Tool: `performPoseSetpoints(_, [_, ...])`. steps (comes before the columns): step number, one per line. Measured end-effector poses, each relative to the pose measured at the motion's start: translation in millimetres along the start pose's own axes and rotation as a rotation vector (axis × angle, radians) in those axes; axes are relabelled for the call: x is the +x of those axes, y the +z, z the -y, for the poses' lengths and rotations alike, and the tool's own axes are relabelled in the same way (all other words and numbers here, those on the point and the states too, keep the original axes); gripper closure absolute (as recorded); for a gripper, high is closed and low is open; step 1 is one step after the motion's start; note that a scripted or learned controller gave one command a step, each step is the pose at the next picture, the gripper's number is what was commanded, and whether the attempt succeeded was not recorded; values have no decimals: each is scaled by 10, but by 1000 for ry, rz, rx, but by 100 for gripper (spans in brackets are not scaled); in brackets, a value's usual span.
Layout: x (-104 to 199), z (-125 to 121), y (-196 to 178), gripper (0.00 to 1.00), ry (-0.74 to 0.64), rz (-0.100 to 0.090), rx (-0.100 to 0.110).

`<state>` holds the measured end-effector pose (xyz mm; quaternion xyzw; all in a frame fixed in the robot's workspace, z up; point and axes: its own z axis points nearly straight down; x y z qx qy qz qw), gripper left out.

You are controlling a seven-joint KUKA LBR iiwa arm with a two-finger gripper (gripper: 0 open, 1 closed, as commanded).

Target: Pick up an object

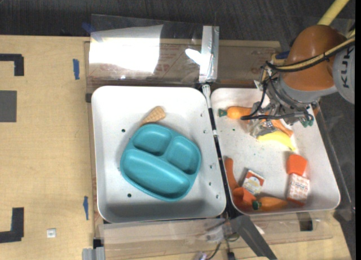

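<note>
The hand (269, 122) is low in the right bin (330, 166), hanging right over the banana (274, 136); whether it is open, closed or gripping anything I cannot tell, since wrist and cables cover that part; the banana lies flat on the bin floor, apparently not lifted. Just beyond the banana, toward the bin's far wall, sits a carrot (237, 112); crowding there could mean the hand clips the carrot and shoves it away, or closes on both and loses both. The banana is curved and smooth; I'd judge a pinch off its middle would let it swivel or squirt out on the lift. Nearer than the banana lie an orange block (297, 164), a small carton (299, 187) and a little box (253, 181), well apart from the hand, so no risk there. Left of the banana, in the other bin (107, 140), the blue divided plate (161, 162) and a cone (153, 114) are out of harm's way.
</note>
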<state>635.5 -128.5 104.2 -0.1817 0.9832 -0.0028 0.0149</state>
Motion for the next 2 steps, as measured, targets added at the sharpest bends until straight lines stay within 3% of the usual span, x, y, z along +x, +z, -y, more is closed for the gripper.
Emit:
performPoseSetpoints(1, [-543,-884,-1427,100,-43,-4,-5])
performPoseSetpoints(2, [-889,-1246,-1791,100,90,-15,-8])
